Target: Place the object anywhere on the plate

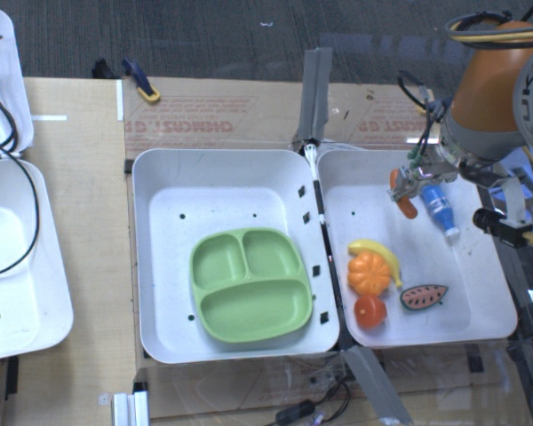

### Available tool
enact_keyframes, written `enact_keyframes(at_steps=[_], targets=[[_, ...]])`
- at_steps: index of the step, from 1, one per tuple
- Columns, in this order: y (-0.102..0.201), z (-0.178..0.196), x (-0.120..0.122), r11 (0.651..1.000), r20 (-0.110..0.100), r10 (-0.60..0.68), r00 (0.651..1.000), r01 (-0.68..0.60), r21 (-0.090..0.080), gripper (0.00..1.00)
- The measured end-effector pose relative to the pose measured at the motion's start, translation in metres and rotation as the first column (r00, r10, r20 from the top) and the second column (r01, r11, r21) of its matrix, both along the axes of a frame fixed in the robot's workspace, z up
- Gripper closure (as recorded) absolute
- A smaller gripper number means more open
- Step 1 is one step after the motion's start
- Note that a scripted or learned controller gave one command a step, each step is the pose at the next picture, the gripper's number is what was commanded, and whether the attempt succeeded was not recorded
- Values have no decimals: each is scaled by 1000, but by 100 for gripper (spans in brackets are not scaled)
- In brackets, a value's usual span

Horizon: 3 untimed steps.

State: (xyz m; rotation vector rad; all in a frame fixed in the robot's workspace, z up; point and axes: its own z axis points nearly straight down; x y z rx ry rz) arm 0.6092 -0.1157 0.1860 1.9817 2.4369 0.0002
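The task looks barely begun: the green plate, a three-compartment tray in the left bin, carries nothing, so a grasp, a carry across the divider and a release all remain. The claw hangs over the back of the right bin, beside a blue bottle lying tilted there. An orange-red piece sits right under the fingertips (whether it is a toy or part of the claw is too blurred to call), and I cannot tell whether the claw is apart or together. Which thing is meant is unclear; the candidates all lie in the right bin: the bottle, a banana touching a small pumpkin, a tomato just below, and a watermelon slice nearby.
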Motion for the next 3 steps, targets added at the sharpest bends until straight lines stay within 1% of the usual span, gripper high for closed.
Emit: enact_keyframes(at_steps=[1, 2, 3], targets=[[71, 18, -25, 965, -2, 262, 965, -262, 0, 100], [112, 15, -80, 911, -3, 412, 911, -412, 1, 100], [177, 5, -88, 697, -1, 717, 697, -717, 1, 100]])
